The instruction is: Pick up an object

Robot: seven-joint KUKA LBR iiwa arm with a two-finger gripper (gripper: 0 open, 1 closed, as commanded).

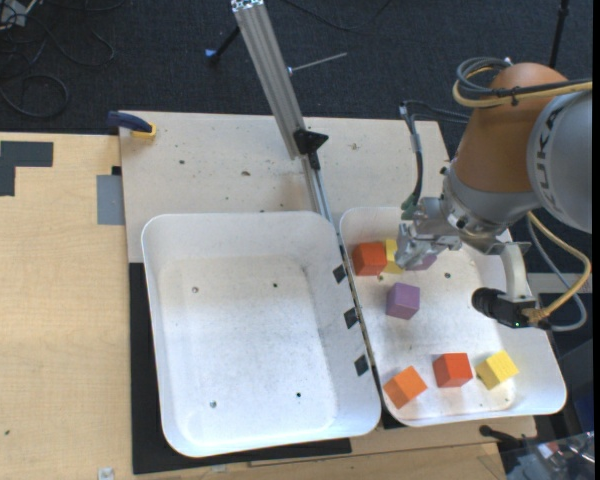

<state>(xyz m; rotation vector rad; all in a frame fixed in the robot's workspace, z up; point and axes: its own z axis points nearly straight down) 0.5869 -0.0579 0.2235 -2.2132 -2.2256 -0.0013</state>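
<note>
The right bin (540, 393) holds several small blocks. A red-orange cube (369, 258) lies at its upper left, with a sliver of a yellow block (390, 252) just behind it. A purple cube (403, 300) sits mid-bin. Along the near side lie an orange cube (407, 385), a red cube (452, 370) and a yellow cube (497, 369). My gripper (416, 255) hangs low over the bin's upper left, right beside the red-orange cube and over the yellow sliver. Its fingertips are hidden by its own body.
The left bin (170, 368) lies beside the right one, with black clips along the shared rim. A slanted aluminium bar (275, 78) rises behind the bins. A blue-and-yellow clamp (132, 124) sits at the bench's far left corner.
</note>
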